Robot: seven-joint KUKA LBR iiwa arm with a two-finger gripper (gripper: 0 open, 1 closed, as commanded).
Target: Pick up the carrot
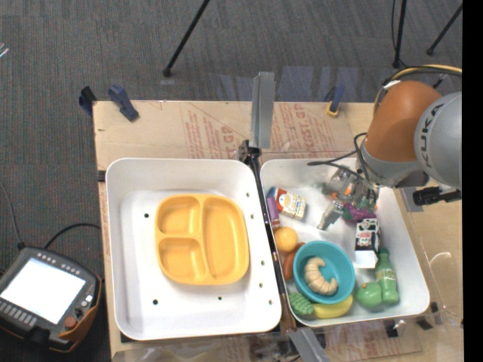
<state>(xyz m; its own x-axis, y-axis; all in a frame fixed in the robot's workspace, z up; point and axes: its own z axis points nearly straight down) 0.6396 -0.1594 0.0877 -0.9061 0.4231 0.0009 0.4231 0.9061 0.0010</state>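
Note:
My gripper (pixel 341 199) hangs low over the back middle of the right bin (pixel 417 277), above a purple toy (pixel 355 214). A small orange patch (pixel 348 191) shows right at the gripper; I cannot tell whether it is the carrot. A reddish-orange piece (pixel 290 265), possibly the carrot, lies at the bin's left wall. It is wedged between an orange fruit (pixel 285 239) and a teal bowl (pixel 324 271), and partly hidden by the bowl's rim.
The teal bowl holds a croissant (pixel 321 274). A small carton (pixel 290 204), a milk carton (pixel 367 241), a green bottle (pixel 385 280), a banana (pixel 334 308) and a green toy (pixel 301 303) crowd the right bin. The left bin (pixel 128 277) holds a yellow divided plate (pixel 201 239).

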